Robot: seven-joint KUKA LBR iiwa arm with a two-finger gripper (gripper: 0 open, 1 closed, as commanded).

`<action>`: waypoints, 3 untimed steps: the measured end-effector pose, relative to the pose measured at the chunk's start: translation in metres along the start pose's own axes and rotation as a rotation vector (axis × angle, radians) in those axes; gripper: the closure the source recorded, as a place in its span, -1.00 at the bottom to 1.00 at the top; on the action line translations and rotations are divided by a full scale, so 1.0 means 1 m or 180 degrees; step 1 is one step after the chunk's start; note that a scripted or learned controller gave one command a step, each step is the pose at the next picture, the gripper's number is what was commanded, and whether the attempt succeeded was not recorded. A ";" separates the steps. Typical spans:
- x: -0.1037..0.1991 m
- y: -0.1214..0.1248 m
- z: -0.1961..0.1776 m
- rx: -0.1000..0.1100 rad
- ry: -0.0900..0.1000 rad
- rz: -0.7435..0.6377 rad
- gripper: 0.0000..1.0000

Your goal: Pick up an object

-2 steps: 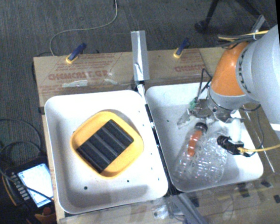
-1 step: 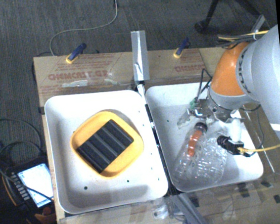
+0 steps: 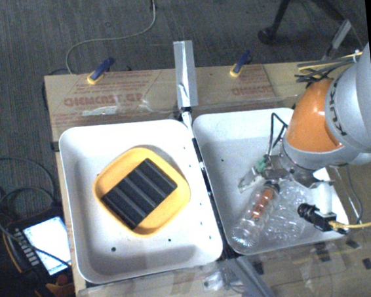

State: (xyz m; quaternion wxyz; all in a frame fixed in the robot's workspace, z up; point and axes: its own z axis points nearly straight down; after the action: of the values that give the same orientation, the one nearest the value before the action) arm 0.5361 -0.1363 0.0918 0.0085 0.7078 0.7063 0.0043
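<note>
Where the clear plastic bottle (image 3: 261,213) lay on its side in the right bin (image 3: 236,132), the pincer (image 3: 267,172) hung just above its upper end, likely lining up a grab; whether it was spread I cannot tell. A yellow-rimmed black tray (image 3: 142,190) sat in the left bin (image 3: 80,149).

Counts: 2 white bins, left bin (image 3: 80,208) and right bin (image 3: 227,137). 1 yellow tray with black ribbed insert (image 3: 142,190), left bin. 1 clear plastic bottle (image 3: 261,212), right bin. 2 blue-handled clamps on far edge, left (image 3: 100,70) and right (image 3: 241,62). 1 arm (image 3: 340,118).
</note>
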 end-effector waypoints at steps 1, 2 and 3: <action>-0.011 -0.039 -0.001 -0.0007 0.0000 -0.0314 -1.00; -0.008 -0.037 -0.012 -0.0010 0.0016 -0.0323 1.00; -0.008 -0.038 -0.011 -0.0008 0.0017 -0.0323 -1.00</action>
State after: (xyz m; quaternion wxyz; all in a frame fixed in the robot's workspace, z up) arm 0.4983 -0.1443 0.1027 0.0078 0.6710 0.7413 0.0067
